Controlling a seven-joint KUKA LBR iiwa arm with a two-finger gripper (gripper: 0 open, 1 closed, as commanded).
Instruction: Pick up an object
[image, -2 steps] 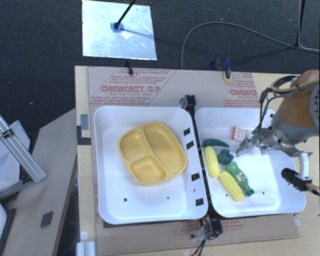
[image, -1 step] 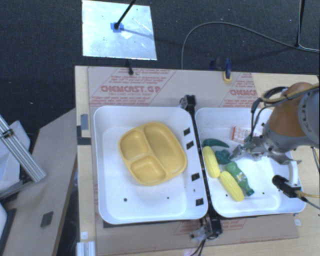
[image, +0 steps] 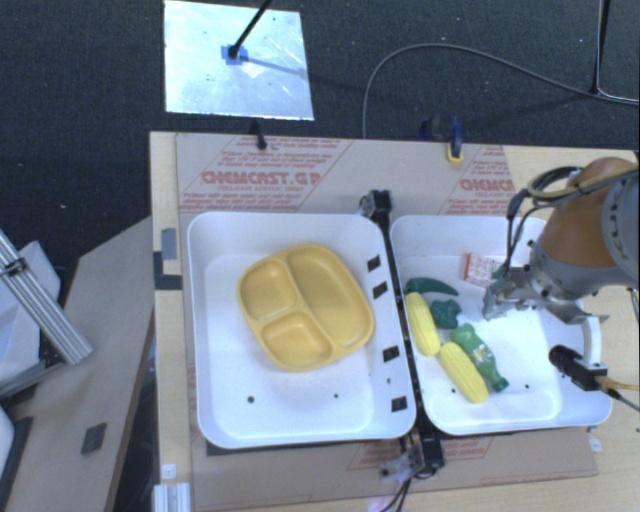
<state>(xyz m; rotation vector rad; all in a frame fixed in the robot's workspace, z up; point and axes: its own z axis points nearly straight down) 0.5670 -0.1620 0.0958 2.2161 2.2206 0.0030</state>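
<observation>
Corn cob (image: 465, 371) lower left of gripper (image: 497, 302), apart; bottle (image: 480, 355) between

It looked like a robotics lab: a bench (image: 300, 165) under paper-masked acrylic sheet, loose cables (image: 480, 55), aluminium framing (image: 40, 310) at left.

Both white bins (image: 215, 330) — smooth plastic, faint sheen. Yellow divided plate (image: 303, 305) — matt plastic, soft highlights. Two corn cobs (image: 421, 322) look like bumpy, slightly glossy plastic; green bottle (image: 480, 357) glossy. Bench top (image: 300, 170) covered in brown printed paper, matt. Metal sheet (image: 237, 60) on dark, rough-looking carpet (image: 80, 120) — dull, brushed glare. Arm's orange band (image: 585, 225) smooth, semi-gloss.
</observation>
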